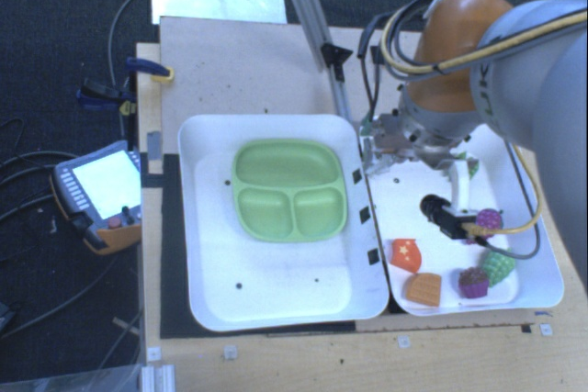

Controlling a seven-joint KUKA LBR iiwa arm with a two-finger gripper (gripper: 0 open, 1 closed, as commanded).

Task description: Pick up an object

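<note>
Over the right bin [409,202], arm [537,50]: reaches in from the view's right.
Left bin [207,234]: bears a green plate [289,188].
Gripper [381,151]: right bin's far left corner; you cannot tell its opening or hold.
Red wedge [405,253], orange block [424,289], purple toy [473,283]: right bin's near edge, apart from gripper.

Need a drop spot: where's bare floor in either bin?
Left bin: broad bare strip between the green plate and the near wall; narrower strip left of the plate. Right bin: crowded, with toys along the near wall and the arm over the far half.
</note>
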